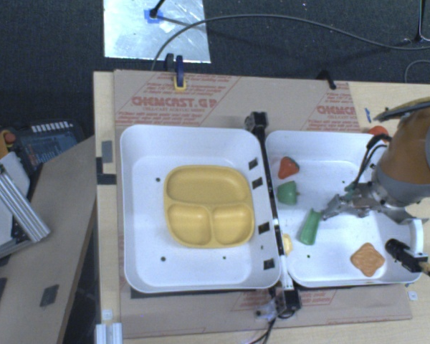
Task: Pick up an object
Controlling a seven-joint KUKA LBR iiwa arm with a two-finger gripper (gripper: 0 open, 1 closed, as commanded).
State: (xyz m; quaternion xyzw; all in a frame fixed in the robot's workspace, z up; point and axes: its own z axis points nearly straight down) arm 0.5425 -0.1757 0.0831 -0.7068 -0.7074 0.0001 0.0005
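The right bin holds several toy foods. A long green piece lies tilted near the bin's left wall. Above it sit a small green pepper-like piece and a red-orange piece. A brown waffle-like piece lies at the front right, and a small yellow piece rests against the divider. My gripper reaches in from the right, low over the bin floor, its tip just right of the long green piece's upper end. Nothing is seen held in it.
The left bin carries a yellow divided plate at its middle. A black divider with clips runs between the bins. The arm's grey and orange body covers the right bin's right side. Cables cross the dark floor behind.
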